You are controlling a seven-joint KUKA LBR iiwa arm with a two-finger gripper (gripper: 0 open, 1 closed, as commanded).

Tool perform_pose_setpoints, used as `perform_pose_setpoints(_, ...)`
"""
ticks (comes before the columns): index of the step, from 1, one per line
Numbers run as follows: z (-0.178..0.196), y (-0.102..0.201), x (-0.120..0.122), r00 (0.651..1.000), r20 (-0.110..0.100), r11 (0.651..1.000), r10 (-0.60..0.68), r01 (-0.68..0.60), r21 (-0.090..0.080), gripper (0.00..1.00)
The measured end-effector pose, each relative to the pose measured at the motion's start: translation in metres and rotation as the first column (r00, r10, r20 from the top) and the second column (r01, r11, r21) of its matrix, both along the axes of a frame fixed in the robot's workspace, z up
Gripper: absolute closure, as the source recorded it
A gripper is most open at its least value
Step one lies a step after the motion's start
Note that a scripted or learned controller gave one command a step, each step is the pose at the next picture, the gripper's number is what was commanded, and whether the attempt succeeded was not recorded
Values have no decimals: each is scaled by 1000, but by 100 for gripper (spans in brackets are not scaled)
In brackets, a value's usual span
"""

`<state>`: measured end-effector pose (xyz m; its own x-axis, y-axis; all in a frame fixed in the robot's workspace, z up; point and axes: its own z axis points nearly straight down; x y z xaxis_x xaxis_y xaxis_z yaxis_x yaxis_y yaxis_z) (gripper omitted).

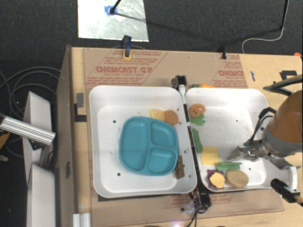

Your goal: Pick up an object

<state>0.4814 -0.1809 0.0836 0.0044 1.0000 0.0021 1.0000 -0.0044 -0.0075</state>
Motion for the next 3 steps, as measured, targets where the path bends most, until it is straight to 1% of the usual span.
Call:
perform_pose_setpoints(1,0,32,6,1000,8,1000,10,-10,0,0)
perform_pose_setpoints(2,62,-30,47,1000,18,1000,4,-4,-10,0)
perform_pose_setpoints(3,13,58,125,1000,12,1000,19,-19,1,0)
